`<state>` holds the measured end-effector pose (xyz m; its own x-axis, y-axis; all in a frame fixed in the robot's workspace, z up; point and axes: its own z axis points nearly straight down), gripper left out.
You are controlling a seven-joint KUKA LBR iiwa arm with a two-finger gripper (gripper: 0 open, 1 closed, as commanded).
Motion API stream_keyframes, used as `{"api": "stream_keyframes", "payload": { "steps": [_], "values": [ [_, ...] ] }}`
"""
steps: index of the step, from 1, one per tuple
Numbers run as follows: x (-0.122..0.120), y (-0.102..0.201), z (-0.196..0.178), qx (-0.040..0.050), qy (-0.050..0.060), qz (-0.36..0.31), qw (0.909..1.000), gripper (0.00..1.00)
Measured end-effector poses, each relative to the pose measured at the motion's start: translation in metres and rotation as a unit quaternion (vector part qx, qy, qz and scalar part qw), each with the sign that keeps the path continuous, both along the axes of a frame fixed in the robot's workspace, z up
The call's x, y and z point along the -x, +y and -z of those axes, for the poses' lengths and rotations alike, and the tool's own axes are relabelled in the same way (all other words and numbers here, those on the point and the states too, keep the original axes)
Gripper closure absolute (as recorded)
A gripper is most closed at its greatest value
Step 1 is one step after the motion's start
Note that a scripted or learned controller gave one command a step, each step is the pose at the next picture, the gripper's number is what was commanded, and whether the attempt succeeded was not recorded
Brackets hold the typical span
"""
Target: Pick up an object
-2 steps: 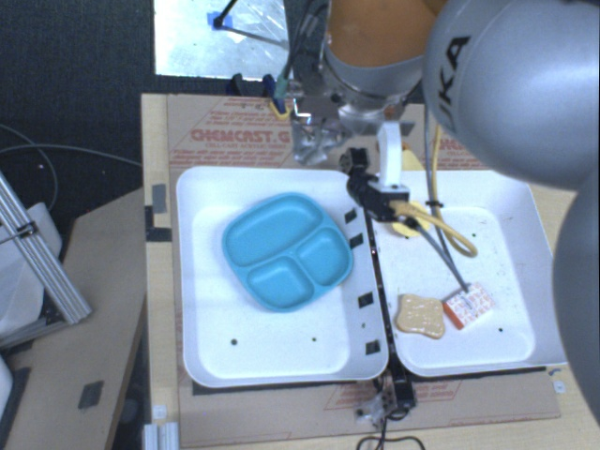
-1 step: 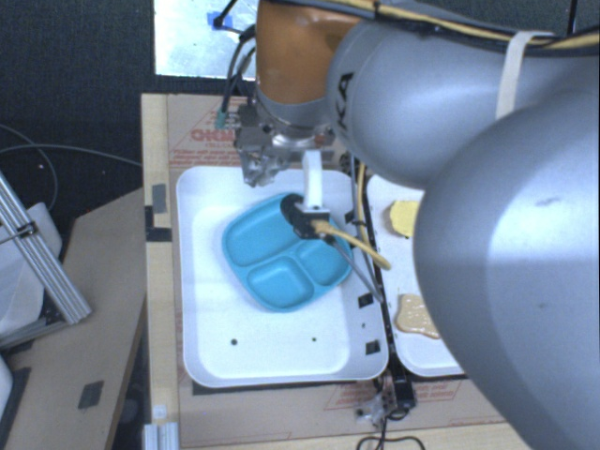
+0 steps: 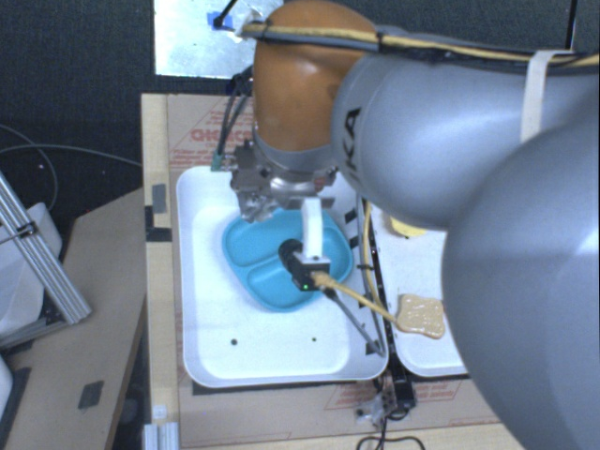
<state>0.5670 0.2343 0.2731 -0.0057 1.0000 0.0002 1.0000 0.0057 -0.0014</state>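
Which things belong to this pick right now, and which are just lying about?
In hand: end effector, low over the left bin; blue divided dish beneath it, the likely target.
Lying about: tan toast-shaped piece and a half-hidden yellow thing, both in the right bin.

You have a smooth, glossy blue plastic divided dish in the left shallow white plastic bin, which has a soft sheen. By the right white bin front edge, the tan square piece looks rough and porous. The brown cardboard sheet underneath is matt.
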Motion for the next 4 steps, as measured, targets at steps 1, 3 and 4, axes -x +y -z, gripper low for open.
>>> {"api": "stream_keyframes", "payload": {
  "steps": [1, 3, 4],
  "values": [
    [-0.072, -0.028, 0.049, -0.0003, -0.003, 0.004, 1.0, 1.0],
    [0.04, -0.076, -0.079, -0.0011, -0.004, 0.004, 1.0, 1.0],
    [-0.053, -0.107, 0.131, -0.0009, -0.005, 0.003, 1.0, 1.0]
  ]
}}
